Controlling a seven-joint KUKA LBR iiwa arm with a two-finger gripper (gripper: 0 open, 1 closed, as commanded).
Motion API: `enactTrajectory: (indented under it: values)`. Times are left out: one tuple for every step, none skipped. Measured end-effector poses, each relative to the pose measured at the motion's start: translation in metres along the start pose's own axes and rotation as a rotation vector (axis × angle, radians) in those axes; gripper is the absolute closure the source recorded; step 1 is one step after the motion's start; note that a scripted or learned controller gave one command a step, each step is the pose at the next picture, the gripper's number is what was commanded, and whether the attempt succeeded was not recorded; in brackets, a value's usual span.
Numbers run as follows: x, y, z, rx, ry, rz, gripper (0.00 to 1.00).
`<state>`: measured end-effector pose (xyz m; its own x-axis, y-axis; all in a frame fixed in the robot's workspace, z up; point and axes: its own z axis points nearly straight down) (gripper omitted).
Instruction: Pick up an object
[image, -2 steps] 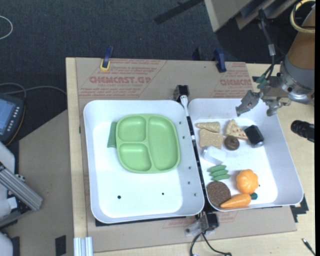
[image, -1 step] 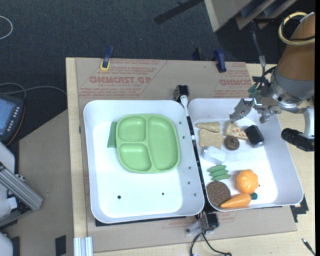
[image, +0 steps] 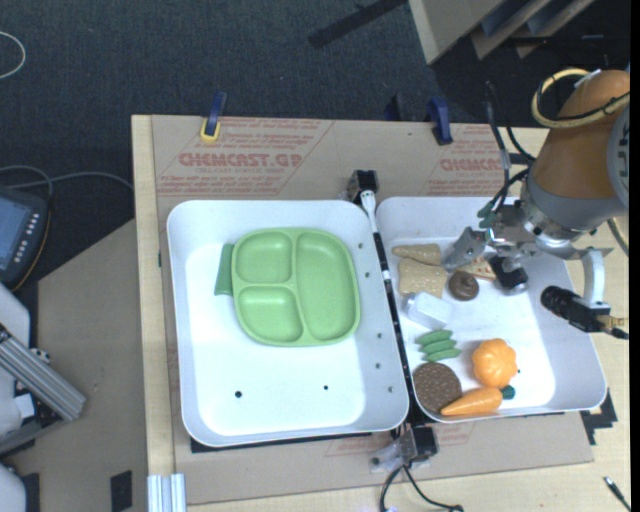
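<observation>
My gripper (image: 487, 262) hangs over the upper part of the right bin (image: 580, 385), reaching in from the right. Just below and left of it lies a small brown round piece (image: 462, 288). A tan cracker (image: 418, 255) and a pale slab (image: 421, 281) sit to the gripper's left. Lower in the bin are a clear white piece (image: 432, 316), a green pea pod (image: 438, 346), an orange (image: 494, 361), a brown round patty (image: 437, 383) and a carrot (image: 472, 402). Nothing is visibly held.
The left bin (image: 200, 390) holds a green divided plate (image: 296, 285) in its upper middle. The bins meet along a ridge (image: 385, 300). Blue and yellow clamps (image: 211, 118) hold the cardboard base at the back edge.
</observation>
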<state>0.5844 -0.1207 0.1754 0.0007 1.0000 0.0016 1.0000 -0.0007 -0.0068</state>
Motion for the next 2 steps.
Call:
enactTrajectory:
  values:
    - [0.003, -0.011, 0.051, 0.0, 0.001, 0.0, 0.0]
    - [0.003, -0.009, 0.09, -0.009, -0.001, 0.001, 0.0]
